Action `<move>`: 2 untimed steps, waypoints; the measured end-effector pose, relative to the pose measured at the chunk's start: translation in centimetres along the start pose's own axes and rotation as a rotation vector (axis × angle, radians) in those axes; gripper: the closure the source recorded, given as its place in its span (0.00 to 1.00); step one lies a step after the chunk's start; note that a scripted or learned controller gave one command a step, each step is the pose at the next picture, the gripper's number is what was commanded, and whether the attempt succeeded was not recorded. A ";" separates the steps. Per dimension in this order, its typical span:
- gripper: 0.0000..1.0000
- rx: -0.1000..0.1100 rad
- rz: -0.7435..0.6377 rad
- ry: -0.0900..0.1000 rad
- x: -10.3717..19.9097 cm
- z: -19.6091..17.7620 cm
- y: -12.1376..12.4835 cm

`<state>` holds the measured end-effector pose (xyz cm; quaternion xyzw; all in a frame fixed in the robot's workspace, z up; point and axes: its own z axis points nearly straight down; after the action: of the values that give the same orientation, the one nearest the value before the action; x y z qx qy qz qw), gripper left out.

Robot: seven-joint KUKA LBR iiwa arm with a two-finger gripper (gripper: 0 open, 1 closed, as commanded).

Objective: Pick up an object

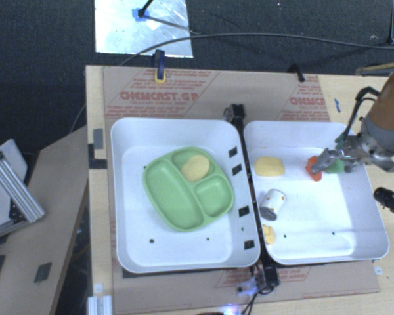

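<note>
My gripper (pixel 323 161) reaches in from the right over the upper part of the right bin (pixel 361 241). A small red object with a green part (pixel 314 168) lies right at its tip, touching or just under it. I cannot tell whether it is gripped. Further left in the same bin rests a yellow oval object (pixel 269 167). Below that lies a small grey and white cylinder (pixel 272 203), on its side. A little yellow piece (pixel 268 235) sits by the bin's left wall near the front.
The left bin (pixel 138 241) holds a green divided plate (pixel 177 202) with a pale yellow object (pixel 196 168) in its upper compartment. Black clips run along the wall between the two bins (pixel 244 176). Part of the arm (pixel 387 120) overhangs the right bin's far right corner.
</note>
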<state>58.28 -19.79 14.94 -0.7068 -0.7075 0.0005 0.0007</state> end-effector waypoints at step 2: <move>1.00 -0.006 0.000 -0.003 0.3 2.9 0.0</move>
<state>58.26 -19.48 12.06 -0.7066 -0.7076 -0.0009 -0.0025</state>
